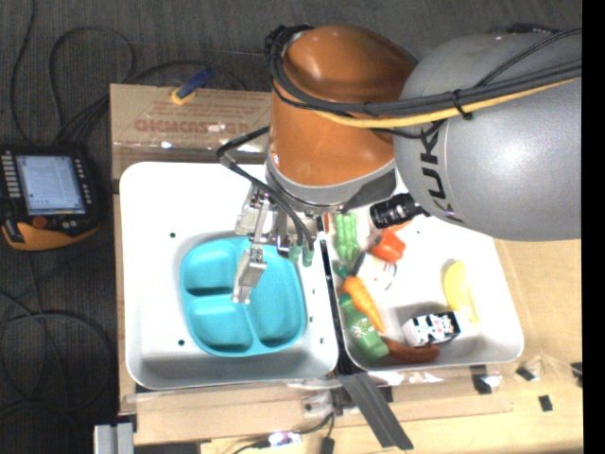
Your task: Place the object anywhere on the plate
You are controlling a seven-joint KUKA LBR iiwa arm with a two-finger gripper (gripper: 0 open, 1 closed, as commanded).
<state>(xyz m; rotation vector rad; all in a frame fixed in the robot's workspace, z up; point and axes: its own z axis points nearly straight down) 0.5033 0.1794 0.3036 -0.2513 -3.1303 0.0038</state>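
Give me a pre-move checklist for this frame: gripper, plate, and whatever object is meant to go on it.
1. Gripper positioned over the blue plate: ok.
2. Object visible between the fingers: cannot tell; nothing clearly shows there.
3. Plate sits flat inside the left bin: ok.
4. Plate compartments free to receive an object: ok; nothing lies in them.
5. Candidate objects, such as the carrot and banana, lie in the right bin: ok.
6. Object already on plate: not ok.
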